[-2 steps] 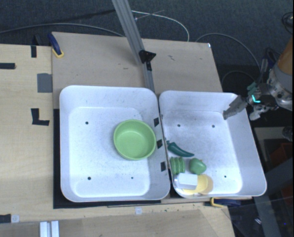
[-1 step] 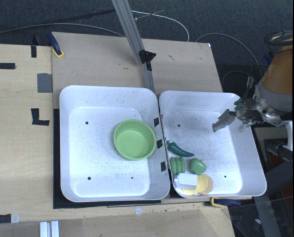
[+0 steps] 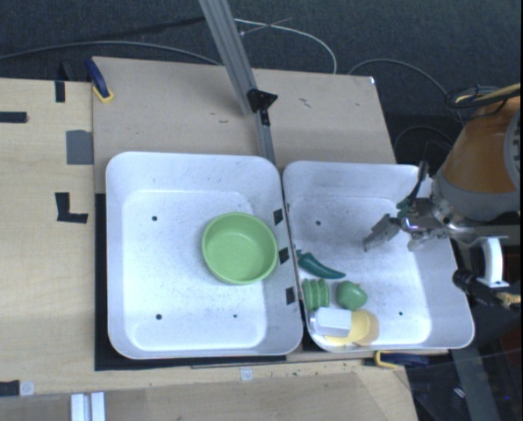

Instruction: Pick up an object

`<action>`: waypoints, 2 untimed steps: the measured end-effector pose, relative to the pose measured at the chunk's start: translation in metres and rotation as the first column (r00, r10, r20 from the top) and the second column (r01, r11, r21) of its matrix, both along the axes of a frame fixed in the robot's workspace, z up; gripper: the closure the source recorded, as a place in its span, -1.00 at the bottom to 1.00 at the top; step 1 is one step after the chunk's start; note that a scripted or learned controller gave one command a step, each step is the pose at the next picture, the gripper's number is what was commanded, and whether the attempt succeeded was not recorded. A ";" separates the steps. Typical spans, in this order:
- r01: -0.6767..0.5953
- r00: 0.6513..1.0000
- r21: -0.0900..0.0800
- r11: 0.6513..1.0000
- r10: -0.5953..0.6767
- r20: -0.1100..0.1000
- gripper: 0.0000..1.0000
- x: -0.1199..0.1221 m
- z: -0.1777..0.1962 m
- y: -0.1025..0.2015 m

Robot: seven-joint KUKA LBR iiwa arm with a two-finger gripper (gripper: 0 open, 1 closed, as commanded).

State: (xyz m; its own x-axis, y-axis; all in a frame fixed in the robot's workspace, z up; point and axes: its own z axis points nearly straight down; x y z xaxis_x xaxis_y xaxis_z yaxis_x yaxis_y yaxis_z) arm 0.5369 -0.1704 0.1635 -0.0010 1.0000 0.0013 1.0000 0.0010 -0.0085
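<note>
Two shallow white plastic bins sit side by side on a bench. In the left bin (image 3: 139,235) rests a round light-green plastic bowl (image 3: 239,248), open side up, near the wall shared with its neighbour. The right bin (image 3: 419,314) holds a small cluster at its near-left corner — a dark green curved pepper-like toy (image 3: 318,267), a ribbed green piece (image 3: 315,293), a rounded green lump (image 3: 352,296), and a white block (image 3: 333,321) lying on a pale yellow piece (image 3: 363,327).

The two-finger gripper (image 3: 393,229) hangs over the right bin's middle, fingers spread, pinching nothing, well apart from the cluster.

These toys look light, rigid and smooth — probably slippery. The rounded green lump seems easiest, pinched across its width.
</note>
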 end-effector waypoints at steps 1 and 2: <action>0.001 1.000 0.000 1.000 -0.001 0.000 -1.00 -0.006 -0.058 -0.008; -0.001 1.000 0.000 1.000 0.001 0.005 1.00 -0.004 -0.045 -0.007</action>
